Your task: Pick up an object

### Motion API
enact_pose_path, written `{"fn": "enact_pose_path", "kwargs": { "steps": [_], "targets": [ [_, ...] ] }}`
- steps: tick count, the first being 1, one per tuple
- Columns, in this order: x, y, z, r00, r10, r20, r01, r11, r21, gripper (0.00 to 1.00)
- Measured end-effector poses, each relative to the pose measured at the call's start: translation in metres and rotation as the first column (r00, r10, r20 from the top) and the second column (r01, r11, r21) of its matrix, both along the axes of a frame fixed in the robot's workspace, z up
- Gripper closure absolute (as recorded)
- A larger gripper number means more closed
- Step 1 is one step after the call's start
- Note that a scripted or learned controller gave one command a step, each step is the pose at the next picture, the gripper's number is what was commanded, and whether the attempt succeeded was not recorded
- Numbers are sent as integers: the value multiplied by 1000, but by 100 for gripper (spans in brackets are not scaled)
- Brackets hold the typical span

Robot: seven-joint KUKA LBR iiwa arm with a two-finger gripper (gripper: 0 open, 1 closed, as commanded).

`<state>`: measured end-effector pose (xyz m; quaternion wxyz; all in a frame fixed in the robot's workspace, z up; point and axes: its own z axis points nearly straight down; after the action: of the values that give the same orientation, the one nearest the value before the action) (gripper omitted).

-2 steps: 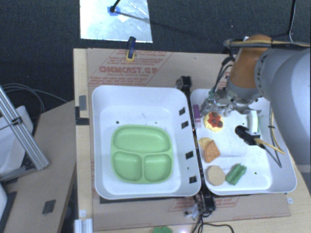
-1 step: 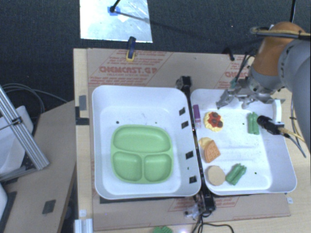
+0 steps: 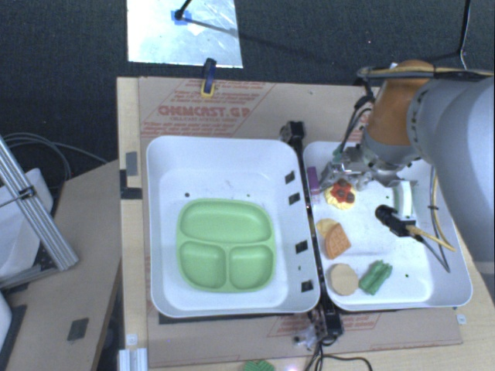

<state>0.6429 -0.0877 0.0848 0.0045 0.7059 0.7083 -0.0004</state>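
- White plastic forms two shallow bins side by side on the bench: the left bin (image 3: 162,161) and the right bin (image 3: 448,284).
- The left bin holds one pale green divided plate (image 3: 227,243), lying flat near the middle.
- My gripper (image 3: 346,178) hangs low over the far left part of the right bin. I cannot tell whether it is released or clenched.
- A yellow and red object (image 3: 341,197) lies just beside my gripper; whether they touch is unclear.
- A small purple piece (image 3: 312,178) lies against that bin's left wall.
- Nearer the camera lie an orange-tan ridged piece (image 3: 336,239) and a round tan disc (image 3: 343,278).
- A green ridged piece (image 3: 376,276) lies just beside the disc.
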Motion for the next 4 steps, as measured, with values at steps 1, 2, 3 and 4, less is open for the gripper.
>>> {"fn": "enact_pose_path", "kwargs": {
  "steps": [1, 2, 3, 4],
  "targets": [
    [4, -1, 17, 1000, -1, 10, 1, 1000, 3, 100],
    [4, -1, 16, 1000, -1, 8, 1, 1000, 2, 0],
    [5, -1, 28, 1000, 0, 12, 0, 1000, 3, 100],
    [5, -1, 27, 1000, 0, 11, 0, 1000, 3, 0]
  ]
}}
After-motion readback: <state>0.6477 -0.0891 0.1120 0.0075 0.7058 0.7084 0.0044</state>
